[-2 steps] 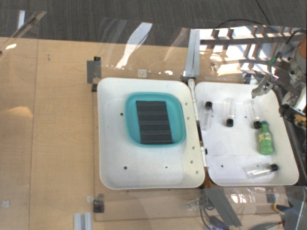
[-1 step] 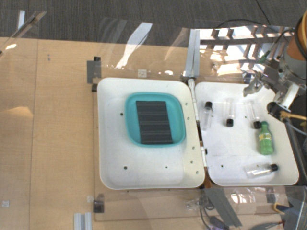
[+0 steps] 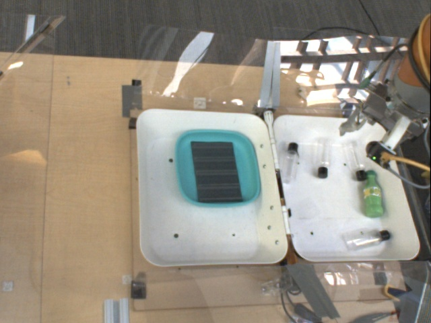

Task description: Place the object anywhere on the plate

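A teal plate [image 3: 185, 180] lies in the left white bin [image 3: 155, 234]. A dark grey ridged rectangular piece [image 3: 216, 172] rests flat on the plate's middle. In the right white bin [image 3: 404, 247], a small green bottle with a black cap [image 3: 372, 197] lies near the right wall. Three clear vials with black caps lie there too: one at the left [image 3: 291, 157], one in the middle [image 3: 322, 161], one at the front [image 3: 367, 237]. My gripper [image 3: 353, 118] hangs over the right bin's far right corner, above and apart from the bottle, far from the plate.
A raised divider [image 3: 277, 180] separates the two bins. A metal frame and cables [image 3: 337, 52] stand behind the right bin. Clear plastic sheeting covers the wooden bench [image 3: 67, 180] to the left.
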